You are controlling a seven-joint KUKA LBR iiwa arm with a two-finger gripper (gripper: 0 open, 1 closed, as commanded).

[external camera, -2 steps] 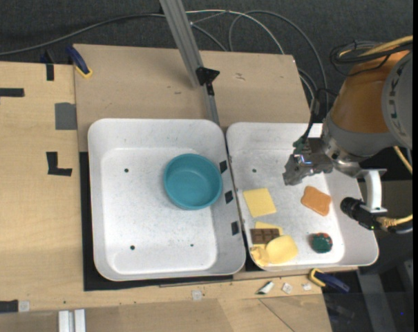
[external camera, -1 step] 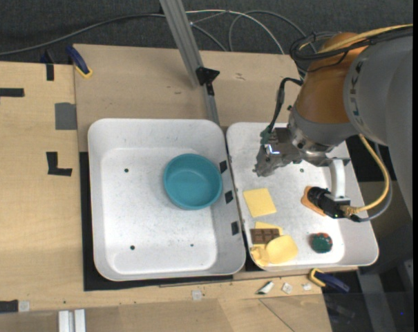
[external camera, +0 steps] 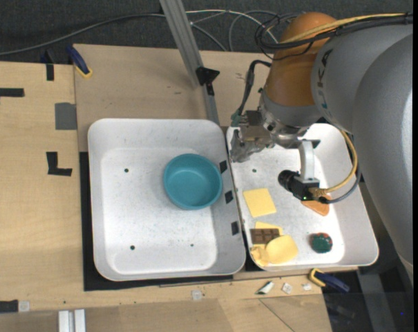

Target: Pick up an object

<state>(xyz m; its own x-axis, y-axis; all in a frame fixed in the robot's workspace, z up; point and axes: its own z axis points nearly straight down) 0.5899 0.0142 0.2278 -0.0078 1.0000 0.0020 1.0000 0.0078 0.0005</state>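
Yellow square block [external camera: 259, 202], flat and smooth, lying in right bin [external camera: 357, 251] below gripper [external camera: 244, 144], edges slightly skewed to the walls. Gripper low at that bin's upper left corner; grip state impossible to tell. Farther out: yellow lump [external camera: 278, 250], brown piece [external camera: 264, 236], green ball [external camera: 322, 242], orange wedge [external camera: 320, 207]. Round teal bowl [external camera: 192, 180] in left bin [external camera: 112, 254].

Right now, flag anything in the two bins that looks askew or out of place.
Nothing looks spilled or damaged. The teal bowl sits upright in the left bin. The yellow square lies flat but turned at an angle to the right bin walls.
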